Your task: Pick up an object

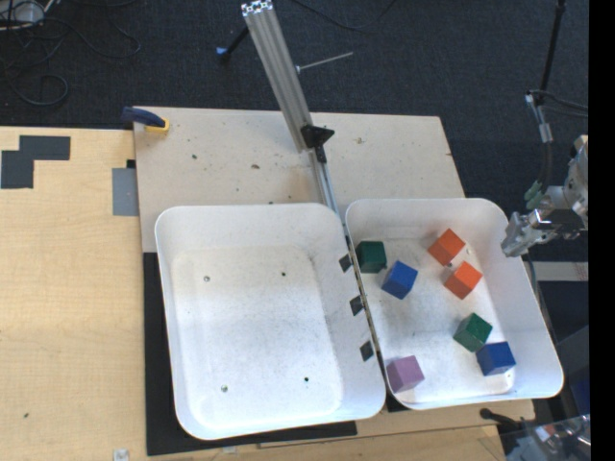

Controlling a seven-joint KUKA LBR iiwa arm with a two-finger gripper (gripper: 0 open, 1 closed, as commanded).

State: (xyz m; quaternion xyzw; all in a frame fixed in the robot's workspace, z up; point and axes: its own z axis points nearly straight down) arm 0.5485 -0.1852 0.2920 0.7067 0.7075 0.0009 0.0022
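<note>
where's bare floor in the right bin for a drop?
Right bin: bare strip along the far wall, and a patch mid-floor between blue cube, purple cube and green cube. Crowded toward the right wall, around the orange cubes.

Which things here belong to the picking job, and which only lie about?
For the job: pincer; right bin; orange cubes; blue cubes; green cubes; purple cube.
Lying about: left bin; metal rail; clamp.

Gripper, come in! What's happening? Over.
Gripper outside right bin's edge, holding nothing seen. Seven blocks inside, nearest orange block. Nothing in the way.
</note>
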